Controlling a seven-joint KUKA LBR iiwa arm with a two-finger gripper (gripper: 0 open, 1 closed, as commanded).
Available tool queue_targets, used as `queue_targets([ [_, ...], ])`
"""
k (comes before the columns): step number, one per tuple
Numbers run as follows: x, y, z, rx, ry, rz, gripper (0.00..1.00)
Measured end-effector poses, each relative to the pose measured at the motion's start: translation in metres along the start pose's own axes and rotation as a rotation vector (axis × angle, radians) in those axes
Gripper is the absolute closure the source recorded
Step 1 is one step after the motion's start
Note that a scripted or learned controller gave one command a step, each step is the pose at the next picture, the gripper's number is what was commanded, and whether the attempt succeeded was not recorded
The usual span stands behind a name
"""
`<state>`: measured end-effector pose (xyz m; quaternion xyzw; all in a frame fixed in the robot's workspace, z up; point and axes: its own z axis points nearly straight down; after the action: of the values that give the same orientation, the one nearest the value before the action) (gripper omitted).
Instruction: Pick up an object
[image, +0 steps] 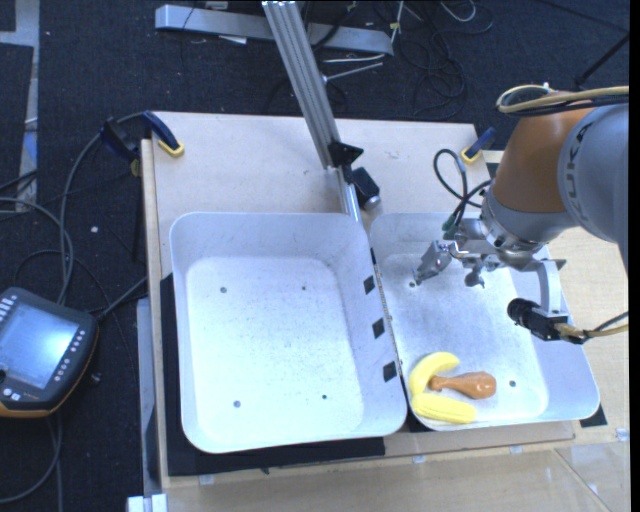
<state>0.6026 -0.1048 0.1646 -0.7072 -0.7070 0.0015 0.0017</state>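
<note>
My claw (452, 262) hangs released over the bare far end of the right bin (575, 385), since the banana (436, 372) and drumstick (470, 385) huddle well below it against the near rim

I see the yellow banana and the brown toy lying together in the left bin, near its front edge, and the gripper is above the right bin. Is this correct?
Not quite. The camera view shows the yellow banana and the brown toy lying together in the right bin, near its front edge, not the left bin. The gripper is above the right bin, as you say.
</note>
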Motion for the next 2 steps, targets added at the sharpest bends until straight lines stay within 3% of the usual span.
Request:
queue_targets([
  [1, 0.001, -0.001, 0.042, 0.000, 0.000, -0.001, 0.00],
  [2, 0.001, 0.000, 0.030, -0.004, 0.000, 0.000, 1.00],
])
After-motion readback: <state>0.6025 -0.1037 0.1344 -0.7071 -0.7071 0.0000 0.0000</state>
